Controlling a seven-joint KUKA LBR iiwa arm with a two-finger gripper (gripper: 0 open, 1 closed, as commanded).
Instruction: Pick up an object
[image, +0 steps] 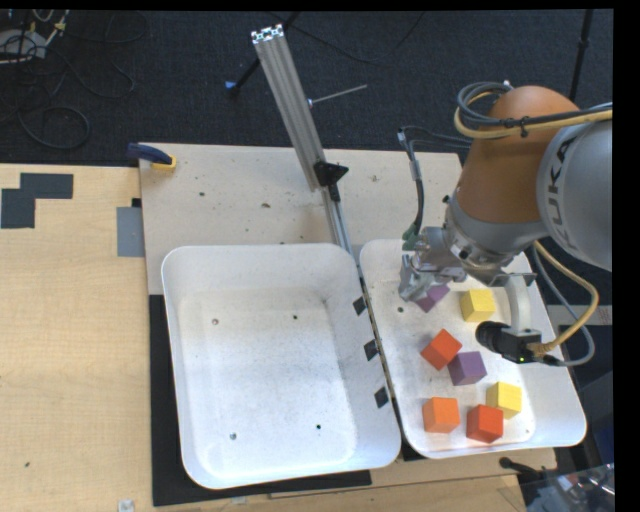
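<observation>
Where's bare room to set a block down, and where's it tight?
Left bin: its whole floor is bare, wall to wall. Right bin: a narrow bare strip along its left wall, beside the orange cube. Crowded: the right bin's middle and near end, with yellow, purple and red cubes; the end effector sits over its far end.

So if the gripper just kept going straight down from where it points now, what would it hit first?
Most likely the purple block directly under the gripper in the right bin. Depth is hard to judge from this slanted view; it may already be touching it.
</observation>
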